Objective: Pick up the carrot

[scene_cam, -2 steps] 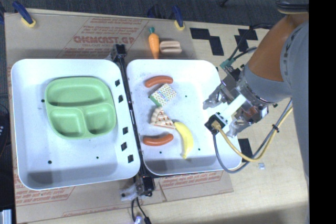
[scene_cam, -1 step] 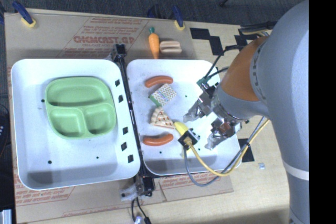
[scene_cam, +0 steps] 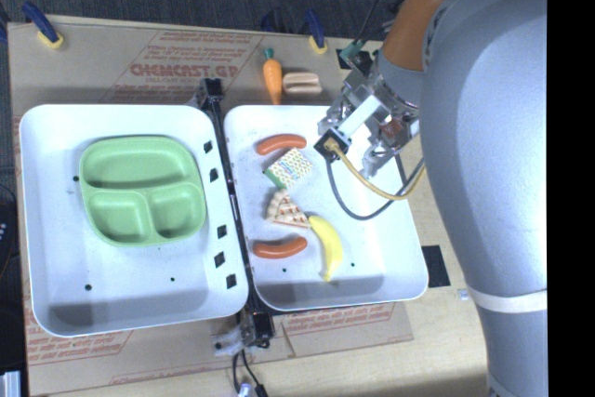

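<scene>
On the brown cardboard sheet (scene_cam: 186, 60) behind the two bins, outside both, I see the carrot (scene_cam: 271, 81) lying just beyond the far rim of the right bin (scene_cam: 400, 270), green top pointing away, with a bun-like piece (scene_cam: 300, 85) just beside it. The left bin (scene_cam: 37, 200) holds one green divided plate (scene_cam: 141, 189). In the right bin, all in its left half, lie a sausage (scene_cam: 281, 143), a patterned block (scene_cam: 290, 168), a pizza wedge (scene_cam: 288, 211), a second sausage (scene_cam: 279, 247) and a banana (scene_cam: 325, 246). My gripper (scene_cam: 379, 144) hangs over that bin's far right part, well apart from the carrot, and I cannot tell whether it is open or closed. Bare white floor runs along the bin's right side. A blue clamp (scene_cam: 316, 31) stands on the sheet's far edge near the carrot.
</scene>
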`<state>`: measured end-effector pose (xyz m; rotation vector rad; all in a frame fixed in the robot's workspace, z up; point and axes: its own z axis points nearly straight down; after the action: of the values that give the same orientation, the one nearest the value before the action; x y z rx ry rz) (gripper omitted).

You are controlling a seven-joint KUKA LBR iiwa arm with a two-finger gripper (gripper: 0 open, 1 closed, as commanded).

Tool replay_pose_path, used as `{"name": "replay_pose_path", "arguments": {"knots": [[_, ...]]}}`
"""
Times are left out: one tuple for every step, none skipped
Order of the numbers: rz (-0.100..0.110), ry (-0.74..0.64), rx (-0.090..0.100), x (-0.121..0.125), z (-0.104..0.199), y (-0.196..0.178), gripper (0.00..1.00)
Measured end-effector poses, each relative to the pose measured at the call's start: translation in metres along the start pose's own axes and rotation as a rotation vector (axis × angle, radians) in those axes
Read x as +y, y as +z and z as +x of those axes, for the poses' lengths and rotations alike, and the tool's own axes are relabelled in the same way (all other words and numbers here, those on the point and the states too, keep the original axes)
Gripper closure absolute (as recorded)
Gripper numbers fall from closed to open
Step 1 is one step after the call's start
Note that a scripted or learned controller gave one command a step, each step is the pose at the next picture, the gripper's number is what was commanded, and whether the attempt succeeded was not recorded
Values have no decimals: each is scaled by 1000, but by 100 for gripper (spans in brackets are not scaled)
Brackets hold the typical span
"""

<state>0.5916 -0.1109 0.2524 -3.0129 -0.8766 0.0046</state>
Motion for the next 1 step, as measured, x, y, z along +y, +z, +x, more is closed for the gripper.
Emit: {"name": "replay_pose_path", "arguments": {"knots": [[2, -145, -2, -17, -33, 112, 0]]}}
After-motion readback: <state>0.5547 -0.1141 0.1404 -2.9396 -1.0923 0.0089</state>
